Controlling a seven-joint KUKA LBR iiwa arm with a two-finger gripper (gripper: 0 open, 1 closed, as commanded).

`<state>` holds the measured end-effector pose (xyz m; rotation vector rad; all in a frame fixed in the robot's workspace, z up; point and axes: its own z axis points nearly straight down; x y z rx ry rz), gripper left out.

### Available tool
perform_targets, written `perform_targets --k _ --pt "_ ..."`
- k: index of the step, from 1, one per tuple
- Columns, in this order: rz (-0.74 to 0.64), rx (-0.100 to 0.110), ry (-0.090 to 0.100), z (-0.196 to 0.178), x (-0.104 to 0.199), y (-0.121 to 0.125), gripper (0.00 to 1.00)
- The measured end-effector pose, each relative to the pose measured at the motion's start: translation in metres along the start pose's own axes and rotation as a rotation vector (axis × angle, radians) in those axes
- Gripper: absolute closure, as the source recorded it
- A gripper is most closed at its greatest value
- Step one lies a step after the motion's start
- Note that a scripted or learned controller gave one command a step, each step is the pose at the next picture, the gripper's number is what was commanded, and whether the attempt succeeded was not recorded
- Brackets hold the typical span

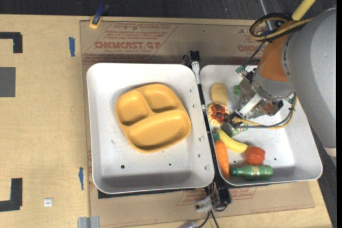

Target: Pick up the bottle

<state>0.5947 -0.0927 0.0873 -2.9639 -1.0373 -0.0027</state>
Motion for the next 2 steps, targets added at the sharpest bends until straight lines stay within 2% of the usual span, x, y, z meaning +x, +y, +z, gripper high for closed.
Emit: perform_targets --k 1,2 --pt "-0.243 0.000 -0.003 -0.136 -0.087 -0.028 1.00" --pt "-0.370 0.000 -0.002 -0.094 -0.063 0.018 1.00"
